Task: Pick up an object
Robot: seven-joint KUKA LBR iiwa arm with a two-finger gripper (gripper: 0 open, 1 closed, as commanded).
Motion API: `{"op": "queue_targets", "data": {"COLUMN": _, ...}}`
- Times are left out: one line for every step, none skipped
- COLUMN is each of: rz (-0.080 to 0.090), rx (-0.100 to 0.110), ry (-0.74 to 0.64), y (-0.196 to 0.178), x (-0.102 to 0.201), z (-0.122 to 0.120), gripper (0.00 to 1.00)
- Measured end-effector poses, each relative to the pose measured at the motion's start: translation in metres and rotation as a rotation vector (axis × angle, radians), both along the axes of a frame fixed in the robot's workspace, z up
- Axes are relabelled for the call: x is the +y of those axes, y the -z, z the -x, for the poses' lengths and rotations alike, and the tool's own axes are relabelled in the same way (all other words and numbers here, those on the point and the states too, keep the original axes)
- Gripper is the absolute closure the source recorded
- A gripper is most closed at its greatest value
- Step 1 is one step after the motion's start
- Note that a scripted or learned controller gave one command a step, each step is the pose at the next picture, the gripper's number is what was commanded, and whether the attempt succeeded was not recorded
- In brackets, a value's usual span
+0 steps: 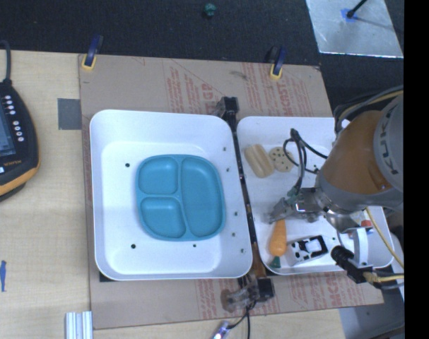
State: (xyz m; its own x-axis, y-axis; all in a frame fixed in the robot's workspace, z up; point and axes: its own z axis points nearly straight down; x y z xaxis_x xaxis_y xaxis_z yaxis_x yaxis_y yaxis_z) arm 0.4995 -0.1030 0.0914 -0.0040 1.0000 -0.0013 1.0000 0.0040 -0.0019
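Lying just below-left of the tool (293,207), the orange carrot-like piece (278,239) sits in the right bin (256,129), long axis roughly vertical, narrow end toward the tool. Tool state: cannot tell.

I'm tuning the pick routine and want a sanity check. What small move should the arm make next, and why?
Probably a short descent toward the orange carrot-like toy. The end effector sits in the right bin just above that toy, with nothing visibly between its fingers. The tan bread-like piece and the round cracker-like piece lie farther off, so the orange toy looks like the nearest target.
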Motion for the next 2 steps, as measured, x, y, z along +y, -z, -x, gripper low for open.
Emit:
{"op": "queue_targets", "data": {"rz": 0.0, "rx": 0.001, "ry": -0.002, "y": 0.0, "x": 0.009, "z": -0.018, "gripper": 0.0}}
{"op": "queue_targets", "data": {"rz": -0.001, "rx": 0.002, "ry": -0.002, "y": -0.003, "x": 0.011, "z": 0.011, "gripper": 0.0}}
